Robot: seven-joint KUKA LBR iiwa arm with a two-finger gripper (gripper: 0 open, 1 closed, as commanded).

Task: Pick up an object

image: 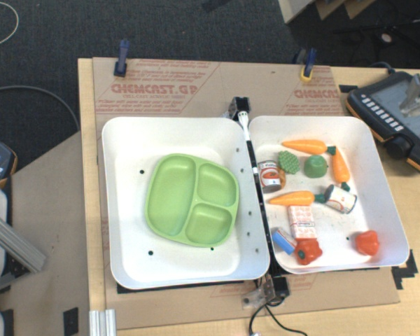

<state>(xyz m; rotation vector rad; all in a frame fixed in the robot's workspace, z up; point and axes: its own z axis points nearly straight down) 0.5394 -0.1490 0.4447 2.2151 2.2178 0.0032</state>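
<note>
Carrot [304, 146] lying left-right, leaves rightward

Light: bright, even, from overhead | Shadows: soft and short, under the green plate [192, 200] and the toys | Glare: mild washout on the white bins [119, 159], little surface detail | Dark: carpet [49, 26] at top stays dim | Focus: slightly soft overall, small labels unreadable | Distortion: none obvious at edges
</note>
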